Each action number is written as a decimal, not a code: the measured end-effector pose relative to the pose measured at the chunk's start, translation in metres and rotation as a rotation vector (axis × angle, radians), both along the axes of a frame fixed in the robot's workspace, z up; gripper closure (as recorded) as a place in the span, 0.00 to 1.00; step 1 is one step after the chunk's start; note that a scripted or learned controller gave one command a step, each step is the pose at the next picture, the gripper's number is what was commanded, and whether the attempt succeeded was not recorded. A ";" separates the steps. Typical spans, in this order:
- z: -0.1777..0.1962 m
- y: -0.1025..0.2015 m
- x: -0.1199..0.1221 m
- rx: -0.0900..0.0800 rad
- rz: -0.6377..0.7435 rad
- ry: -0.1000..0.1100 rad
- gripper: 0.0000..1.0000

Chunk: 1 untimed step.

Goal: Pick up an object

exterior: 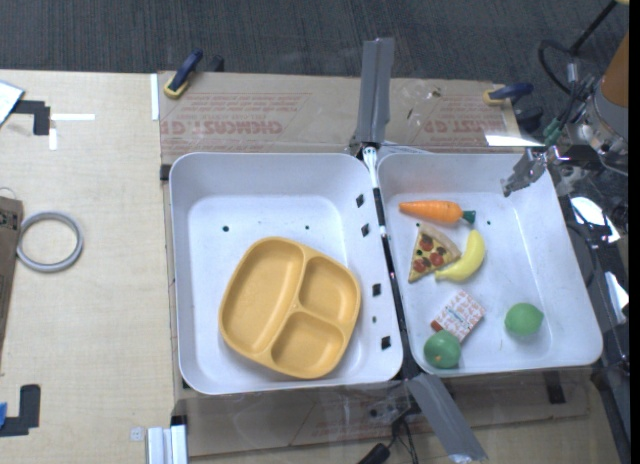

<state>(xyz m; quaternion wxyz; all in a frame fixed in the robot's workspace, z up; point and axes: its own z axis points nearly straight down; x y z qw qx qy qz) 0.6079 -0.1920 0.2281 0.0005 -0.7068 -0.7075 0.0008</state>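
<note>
Six items in right bin (560, 252): carrot (432, 211), pizza slice (432, 253), banana (464, 257), two green balls, packet; gripper (522, 176) at far right corner, finger state unclear; descend centred on isolated ball (523, 320).

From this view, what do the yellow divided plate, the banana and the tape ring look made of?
Yellow divided plate: likely molded plastic, matte, one even colour with rounded compartment walls.
Banana: probably a plastic toy, smooth with a slight sheen and flat, unmarked yellow; rubber or foam can't be ruled out.
Tape ring: looks like a roll of grey tape, a thin band around an open core; too small to tell the backing.
</note>
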 end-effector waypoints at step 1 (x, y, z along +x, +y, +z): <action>-0.084 0.017 0.022 0.000 -0.004 0.000 0.00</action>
